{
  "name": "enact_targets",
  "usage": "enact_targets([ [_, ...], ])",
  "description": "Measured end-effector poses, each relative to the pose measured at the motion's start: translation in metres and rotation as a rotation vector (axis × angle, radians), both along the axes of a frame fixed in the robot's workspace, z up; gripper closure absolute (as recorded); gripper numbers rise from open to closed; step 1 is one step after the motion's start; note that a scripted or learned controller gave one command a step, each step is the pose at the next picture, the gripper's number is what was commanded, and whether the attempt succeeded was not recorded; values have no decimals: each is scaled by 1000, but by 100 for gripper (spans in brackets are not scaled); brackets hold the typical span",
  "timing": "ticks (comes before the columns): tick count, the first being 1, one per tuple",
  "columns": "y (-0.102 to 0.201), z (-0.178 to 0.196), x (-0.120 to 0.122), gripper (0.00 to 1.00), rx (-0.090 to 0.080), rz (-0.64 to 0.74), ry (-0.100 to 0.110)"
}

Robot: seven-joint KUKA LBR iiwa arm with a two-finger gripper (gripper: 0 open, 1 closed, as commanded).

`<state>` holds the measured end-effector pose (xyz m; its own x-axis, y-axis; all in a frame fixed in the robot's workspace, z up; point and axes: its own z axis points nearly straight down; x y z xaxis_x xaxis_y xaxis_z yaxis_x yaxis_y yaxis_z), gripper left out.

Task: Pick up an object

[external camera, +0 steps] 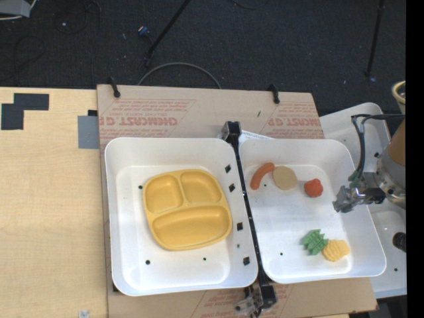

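1. The red tomato (314, 188) sits in the right bin (361, 161), beside the tan disc (285, 177) and sausage (262, 175).
2. It lies just left of the gripper (347, 199), the nearest object.
3. Whether the gripper is released or clenched, I cannot tell.

arm (397, 158) — cut off at right edge | hand (346, 201) — fingers unclear

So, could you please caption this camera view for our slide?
Hand at right bin edge; sausage, tomato, pineapple inside; yellow tray left.
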<state>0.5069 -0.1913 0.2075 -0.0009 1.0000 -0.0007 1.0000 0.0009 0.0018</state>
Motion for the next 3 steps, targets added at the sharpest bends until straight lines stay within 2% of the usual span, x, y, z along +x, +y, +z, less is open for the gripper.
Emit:
enact_targets([
  [1, 3, 63, 1, 100, -1, 1, -3],
  [2, 3, 66, 1, 100, 1, 1, 3],
  [3, 63, 53, 14, 100, 4, 5, 5],
])
